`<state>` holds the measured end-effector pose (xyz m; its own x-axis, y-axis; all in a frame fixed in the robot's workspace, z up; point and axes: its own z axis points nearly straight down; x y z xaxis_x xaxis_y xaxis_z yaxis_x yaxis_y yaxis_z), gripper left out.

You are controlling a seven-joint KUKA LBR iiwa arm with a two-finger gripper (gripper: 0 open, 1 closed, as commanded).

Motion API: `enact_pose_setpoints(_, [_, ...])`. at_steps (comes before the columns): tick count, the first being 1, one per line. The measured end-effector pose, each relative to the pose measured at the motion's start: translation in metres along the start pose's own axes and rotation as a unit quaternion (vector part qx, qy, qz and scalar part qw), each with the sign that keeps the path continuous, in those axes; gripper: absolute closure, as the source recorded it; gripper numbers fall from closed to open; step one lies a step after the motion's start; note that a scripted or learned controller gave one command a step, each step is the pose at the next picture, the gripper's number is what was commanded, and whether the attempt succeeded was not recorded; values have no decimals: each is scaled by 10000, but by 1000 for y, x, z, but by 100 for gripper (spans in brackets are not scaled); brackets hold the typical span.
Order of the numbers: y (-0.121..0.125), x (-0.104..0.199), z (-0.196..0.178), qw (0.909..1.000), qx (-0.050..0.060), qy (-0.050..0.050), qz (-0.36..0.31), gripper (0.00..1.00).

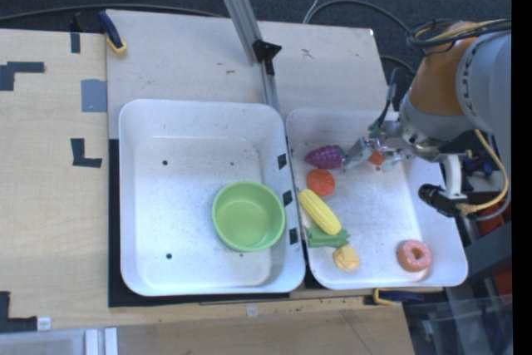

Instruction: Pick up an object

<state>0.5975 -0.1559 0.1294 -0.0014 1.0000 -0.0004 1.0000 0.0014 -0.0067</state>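
Observation:
My gripper point(363, 154) hangs low over the upper part of the right bin point(432, 216), at the end of the grey arm with its orange band point(436, 83). Just left of it lies a purple bunch of grapes point(326, 155), close to the gripper's tip. Whether they touch is unclear. Below the grapes sits a red-orange round fruit point(321, 182), then a yellow corn cob with green leaves point(321, 214). Along the bin's front edge are a small yellow piece point(346, 258) and a pink donut point(413, 255). A small red-orange patch point(377, 159) shows at the gripper.
The left bin point(166, 137) holds a green bowl point(248, 216) near its front right corner. A grey metal pole point(241, 4) slants across the back of the bench. Cables point(478, 195) hang beside the right bin's right wall.

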Motion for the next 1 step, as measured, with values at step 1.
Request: enact_pose_setpoints(1, [1, 1, 41, 10000, -38, -9, -5, 0])
